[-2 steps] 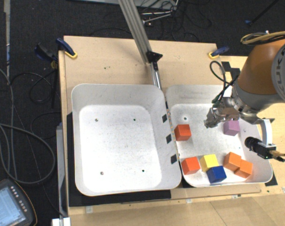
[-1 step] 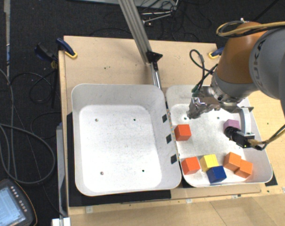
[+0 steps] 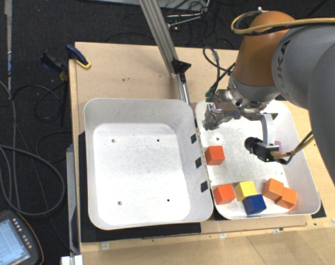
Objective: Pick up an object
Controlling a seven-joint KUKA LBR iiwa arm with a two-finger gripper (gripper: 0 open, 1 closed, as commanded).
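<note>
The arm (image 3: pixel 289 54) takes up most of the room's upper right, a grey bulk with its orange band bent down over the desk (image 3: pixel 129 65). Below it lie two shallow white bins side by side: the left bin (image 3: pixel 137 159) is the wider, and the right bin (image 3: pixel 300 148) holds all the blocks. The tool (image 3: pixel 223 112) hangs over the right bin's upper left corner, close by the wall the bins share; from where I stand I cannot tell how it is set. Nothing is visibly in it. The nearest candidate is an orange block (image 3: pixel 214 155), lying alone toward six o'clock from the tool, just a little apart from it. It looks roughly cubic, so I'd judge no long axis matters much for the approach. Farther along at six o'clock, by the bin's lower rim, sits a cluster: an orange cube (image 3: pixel 224 194), a yellow cube (image 3: pixel 245 189), a blue cube (image 3: pixel 255 204), and two more orange blocks (image 3: pixel 279 193) touching each other toward five o'clock. The lone block seems the easiest reach.
</note>
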